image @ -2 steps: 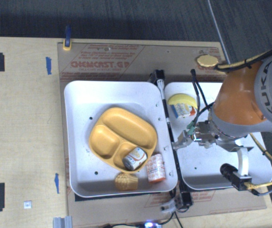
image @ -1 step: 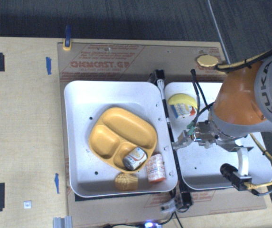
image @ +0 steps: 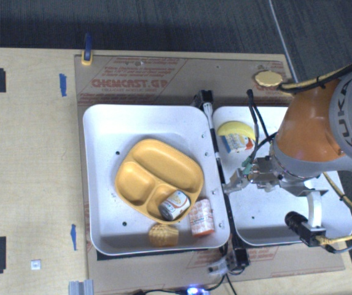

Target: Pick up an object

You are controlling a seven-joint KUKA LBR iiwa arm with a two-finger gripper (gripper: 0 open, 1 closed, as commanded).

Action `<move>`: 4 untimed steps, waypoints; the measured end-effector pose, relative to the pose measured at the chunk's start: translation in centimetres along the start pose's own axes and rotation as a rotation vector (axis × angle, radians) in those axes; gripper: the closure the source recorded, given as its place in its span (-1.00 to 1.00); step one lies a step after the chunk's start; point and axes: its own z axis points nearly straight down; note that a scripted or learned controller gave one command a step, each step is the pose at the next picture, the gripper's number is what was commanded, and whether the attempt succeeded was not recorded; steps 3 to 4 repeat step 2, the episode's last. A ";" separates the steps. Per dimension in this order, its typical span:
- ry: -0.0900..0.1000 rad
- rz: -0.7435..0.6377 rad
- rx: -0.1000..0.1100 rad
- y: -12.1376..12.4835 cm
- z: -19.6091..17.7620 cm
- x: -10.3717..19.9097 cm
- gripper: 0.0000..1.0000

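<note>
Yellow container (image: pixel 235 135): upper part of right bin (image: pixel 268 226), frame's centre-right, just above the gripper (image: pixel 249 178).
Gripper: grip state cannot be told; wrist hides it.
Advice: centre over one object, descend squarely, clear of bin walls.

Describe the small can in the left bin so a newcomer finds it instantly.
Start at the left bin, which holds a yellow divided tray. The can lies on its side in the tray's small lower-right compartment. It is silver with a blue-and-white label; the orange bottle and brown lump lie outside the tray.
</note>
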 end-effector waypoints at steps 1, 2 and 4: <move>-0.003 0.001 -0.005 4.2 9.9 -7.6 -1.00; -0.002 -0.003 -0.001 16.5 9.9 -10.0 -1.00; -0.002 -0.003 -0.001 16.5 9.9 -10.0 -1.00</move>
